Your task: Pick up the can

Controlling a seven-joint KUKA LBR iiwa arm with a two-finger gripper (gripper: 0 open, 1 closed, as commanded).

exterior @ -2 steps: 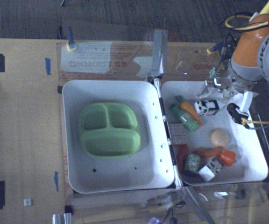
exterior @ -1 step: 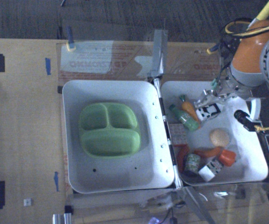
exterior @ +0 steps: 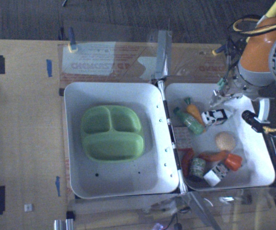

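Nearest the lens, low in the right bin (exterior: pixel 260 176): a small green can (exterior: pixel 197 167), upright among red toy pieces near the front wall. Largest, the left bin (exterior: pixel 75 128), bearing a green divided tray (exterior: pixel 112 132). Next, the grey arm (exterior: pixel 262 56) with orange band, reaching in over the right bin's far corner. Gripper (exterior: pixel 223 96) well apart from the can, toward the far wall, above a black-and-white toy (exterior: pixel 215 117). Impossible to tell how the gripper is set.
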